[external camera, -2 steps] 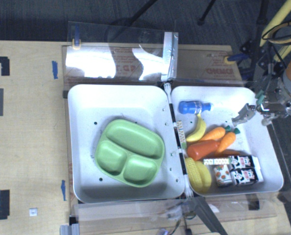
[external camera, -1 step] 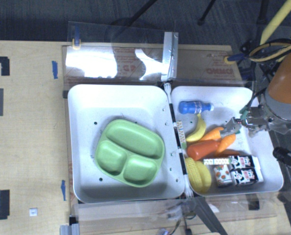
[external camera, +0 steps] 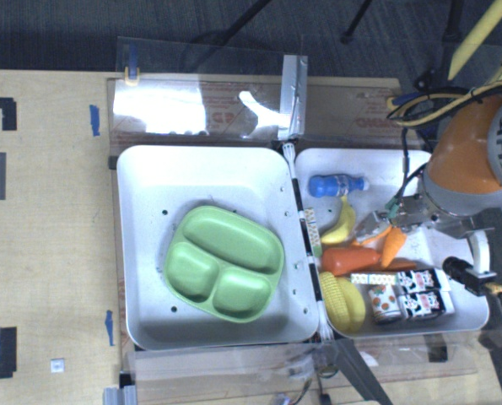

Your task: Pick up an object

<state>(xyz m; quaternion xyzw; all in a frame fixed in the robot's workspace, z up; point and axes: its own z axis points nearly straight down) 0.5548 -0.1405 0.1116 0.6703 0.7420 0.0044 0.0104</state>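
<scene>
The right bin [external camera: 377, 160] holds a blue bottle [external camera: 335, 184], a yellow banana [external camera: 343, 224], an orange carrot [external camera: 392, 245], a red pepper-like piece [external camera: 356, 261], a yellow corn cob [external camera: 343, 302] and a patterned box [external camera: 407, 295]. My gripper [external camera: 407, 213] reaches in from the right, low over the bin's middle and just above the carrot's upper end. The wrist and the clutter hide its tip. In the left bin [external camera: 141, 175] lies a green divided plate [external camera: 224, 262].
The grey arm with its orange band [external camera: 470, 150] covers the right bin's far right side. A clear plastic panel [external camera: 200, 99] stands behind the left bin. Cables [external camera: 419, 104] hang at the back right. Wooden bench [external camera: 40, 226] lies to the left.
</scene>
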